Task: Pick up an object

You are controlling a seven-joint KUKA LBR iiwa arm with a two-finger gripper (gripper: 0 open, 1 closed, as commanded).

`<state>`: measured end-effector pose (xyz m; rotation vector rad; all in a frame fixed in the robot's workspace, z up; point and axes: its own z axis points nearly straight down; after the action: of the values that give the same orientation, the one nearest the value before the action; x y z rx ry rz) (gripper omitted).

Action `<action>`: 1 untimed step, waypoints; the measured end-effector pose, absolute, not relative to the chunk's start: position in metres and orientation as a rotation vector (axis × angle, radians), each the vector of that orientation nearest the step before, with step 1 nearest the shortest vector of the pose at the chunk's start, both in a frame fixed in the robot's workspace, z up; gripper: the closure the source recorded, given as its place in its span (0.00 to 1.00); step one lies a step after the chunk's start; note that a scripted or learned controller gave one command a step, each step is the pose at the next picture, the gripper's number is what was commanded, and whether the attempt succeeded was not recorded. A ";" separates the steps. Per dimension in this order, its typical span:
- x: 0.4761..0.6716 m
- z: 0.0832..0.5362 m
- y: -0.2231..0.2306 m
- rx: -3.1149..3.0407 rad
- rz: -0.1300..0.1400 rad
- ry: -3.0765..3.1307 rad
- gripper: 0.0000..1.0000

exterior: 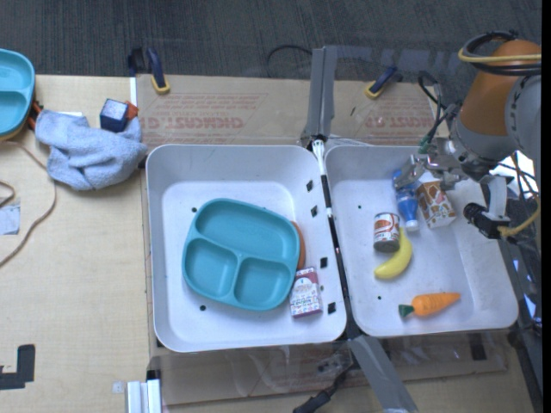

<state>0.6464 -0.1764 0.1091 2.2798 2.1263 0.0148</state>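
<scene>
Two shallow white bins sit side by side on a cardboard-covered worktop [77, 256], seen from above at a slant. The left bin [164, 231] holds a teal divided tray [241, 252], with a small red-and-white carton [306, 292] touching its lower right corner. The right bin [482, 308] holds a small can [386, 231] just above a banana [394, 259], a toy carrot [430, 303] lower down, a blue-capped bottle [407, 203] and a red-and-white box [436, 204] side by side near the top. The arm [499, 84] reaches in from the right, and its pincer [429, 169] sits directly over the bottle and box; I cannot tell how wide it stands, or whether it grips anything. Left of the bins lie a crumpled grey cloth [90, 151] and a small blue cube [114, 114].
</scene>
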 end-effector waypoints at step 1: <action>0.656 0.109 -0.181 2.301 0.018 2.103 0.00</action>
<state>0.6563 -0.1806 0.1093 2.3011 2.1034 0.0176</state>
